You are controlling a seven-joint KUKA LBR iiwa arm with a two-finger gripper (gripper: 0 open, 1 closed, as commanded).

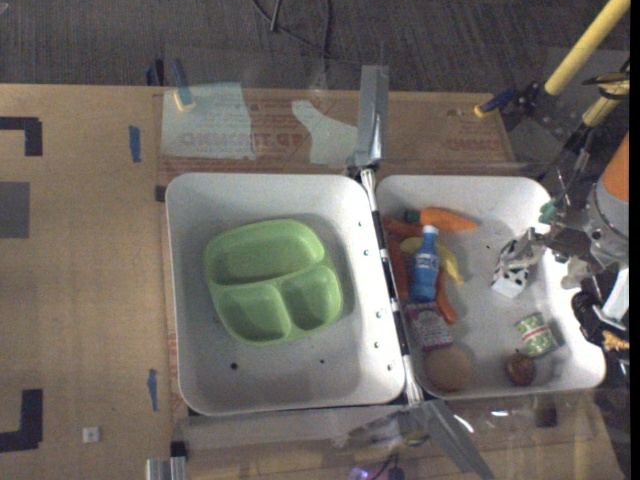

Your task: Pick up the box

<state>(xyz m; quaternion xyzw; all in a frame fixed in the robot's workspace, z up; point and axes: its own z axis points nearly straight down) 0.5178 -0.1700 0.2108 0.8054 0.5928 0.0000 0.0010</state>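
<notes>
The box [509, 274] is a small white carton with black patches, standing tilted in the right bin [520, 190], right of its middle. My gripper [537, 242] reaches in from the right edge and hangs just above and to the right of the box, its tip at the box's top corner. The wrist's grey metal parts hide how the tip meets the box. The orange band of the arm [624, 176] sits at the far right.
A blue bottle [425, 264], a carrot [446, 218], and yellow and red items crowd the right bin's left side. A brown ball [449, 366], a green-white can [535, 335] and a dark lump [520, 369] lie along its front. The left bin [200, 208] holds a green divided plate [274, 279].
</notes>
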